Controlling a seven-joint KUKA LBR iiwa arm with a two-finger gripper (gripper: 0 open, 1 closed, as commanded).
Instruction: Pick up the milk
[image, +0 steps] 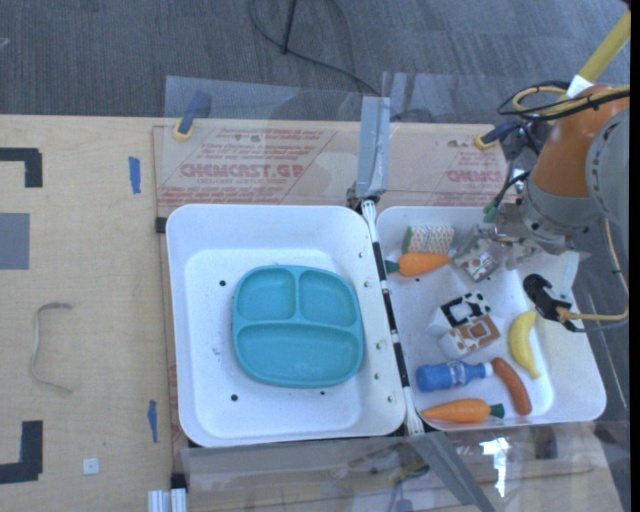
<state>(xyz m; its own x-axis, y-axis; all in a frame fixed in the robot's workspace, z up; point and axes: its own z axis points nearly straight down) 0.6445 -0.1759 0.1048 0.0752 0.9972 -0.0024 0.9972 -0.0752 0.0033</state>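
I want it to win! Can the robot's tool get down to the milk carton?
Probably yes. The milk carton lies uncovered in the right bin, nothing stacked on it, and the tool hangs just above that bin.

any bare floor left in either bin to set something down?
Left white bin: bare strips around the teal divided plate. Right white bin is crowded; small gaps left of the cow-patterned milk carton and by the yellow banana.
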